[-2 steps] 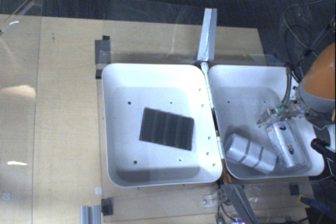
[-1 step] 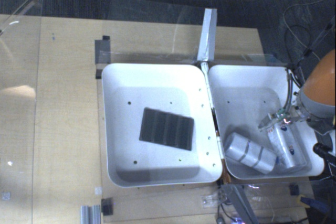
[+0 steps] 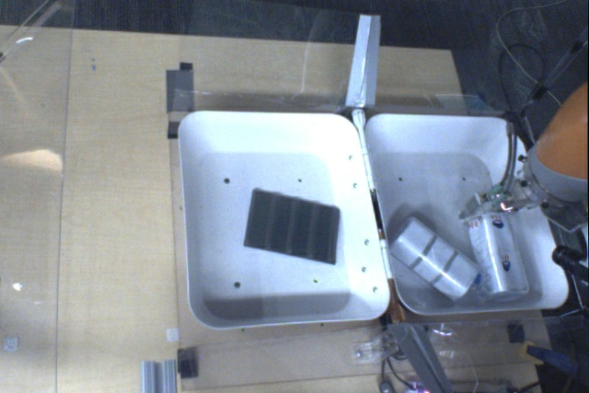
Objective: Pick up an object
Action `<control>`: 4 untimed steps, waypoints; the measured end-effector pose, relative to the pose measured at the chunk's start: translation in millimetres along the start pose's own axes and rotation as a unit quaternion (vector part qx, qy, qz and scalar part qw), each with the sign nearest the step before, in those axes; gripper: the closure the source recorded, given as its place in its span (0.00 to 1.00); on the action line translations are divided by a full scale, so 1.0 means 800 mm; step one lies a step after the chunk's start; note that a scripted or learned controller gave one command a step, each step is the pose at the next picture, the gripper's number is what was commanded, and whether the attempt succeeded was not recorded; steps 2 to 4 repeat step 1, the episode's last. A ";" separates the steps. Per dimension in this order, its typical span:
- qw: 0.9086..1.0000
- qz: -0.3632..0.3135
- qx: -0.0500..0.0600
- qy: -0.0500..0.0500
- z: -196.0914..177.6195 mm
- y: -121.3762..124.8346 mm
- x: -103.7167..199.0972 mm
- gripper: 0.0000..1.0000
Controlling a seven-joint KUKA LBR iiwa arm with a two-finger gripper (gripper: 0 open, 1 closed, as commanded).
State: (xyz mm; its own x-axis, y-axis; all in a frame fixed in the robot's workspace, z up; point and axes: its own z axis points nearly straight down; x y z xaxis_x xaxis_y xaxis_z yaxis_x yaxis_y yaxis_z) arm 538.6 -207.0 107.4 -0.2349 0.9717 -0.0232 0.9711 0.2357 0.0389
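Two shallow white bins side by side on pale wooden bench. Left white bin: dark grey ribbed rectangular pad lying flat near middle, tilted slightly against bin walls, well apart from every rim. Right white bin: silvery grey banded block lying slantwise toward lower left corner; just beside it, on right, clear plastic bottle with label on its side, neck pointing up toward far wall, lower end near front rim. Block and bottle close together, possibly touching; contact not clear.

Grey arm with orange band entering from right edge, over right side of right bin. Two-finger gripper low inside that bin, directly above bottle's upper end, seemingly at or against neck. Open or closed: cannot tell, tip too small and cluttered with glints. Nothing seen lifted; bottle, block and pad all resting on bin floors.

Grey metal strut upright behind joint between bins. Cables hanging at upper right.
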 end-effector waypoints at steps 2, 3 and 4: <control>0.996 -0.081 0.015 0.012 -0.094 0.047 0.092 1.00; 0.996 -0.081 0.015 0.012 -0.094 0.047 0.092 1.00; 0.996 -0.081 0.015 0.012 -0.094 0.047 0.092 1.00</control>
